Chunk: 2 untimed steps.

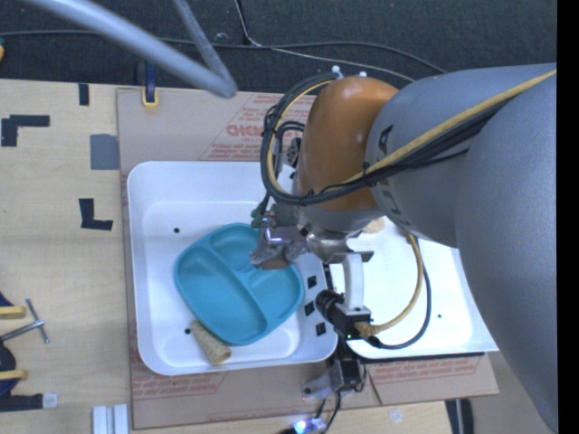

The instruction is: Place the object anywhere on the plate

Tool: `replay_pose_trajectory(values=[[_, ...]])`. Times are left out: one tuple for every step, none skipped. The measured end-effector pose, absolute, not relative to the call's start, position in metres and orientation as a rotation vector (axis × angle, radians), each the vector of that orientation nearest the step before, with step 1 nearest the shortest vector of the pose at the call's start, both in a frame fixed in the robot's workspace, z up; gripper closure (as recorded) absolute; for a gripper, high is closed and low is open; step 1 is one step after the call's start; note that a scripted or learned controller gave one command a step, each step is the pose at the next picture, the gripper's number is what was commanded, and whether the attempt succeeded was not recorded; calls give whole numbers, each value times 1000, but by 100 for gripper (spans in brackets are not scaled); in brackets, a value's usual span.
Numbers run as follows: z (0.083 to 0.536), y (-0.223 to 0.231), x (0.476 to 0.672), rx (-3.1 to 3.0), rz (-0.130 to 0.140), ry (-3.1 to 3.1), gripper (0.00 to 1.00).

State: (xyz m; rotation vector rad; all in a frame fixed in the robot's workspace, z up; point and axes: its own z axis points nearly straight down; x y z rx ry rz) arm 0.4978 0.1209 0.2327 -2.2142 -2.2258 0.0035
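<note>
A grey robot arm leans over the left of two white bins (149, 242) on the table, its hand (271, 247) poised above the right rim of a blue divided plate (237, 283). Whether the hand is clenched or released cannot be told from this angle, and nothing is visible in it. One tan, cork-like object (209, 343) lies in the bin just beside the plate's lower edge, touching or nearly so. To do this step well, the hand likely must move down-left, centre over the object and grip across its narrow width. Count: two bins, one plate, one object.
</note>
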Motion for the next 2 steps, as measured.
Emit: replay_pose_trajectory(values=[[223,112,488,-2219,5,-2222,100],[223,113,487,-2218,5,-2222,0]])
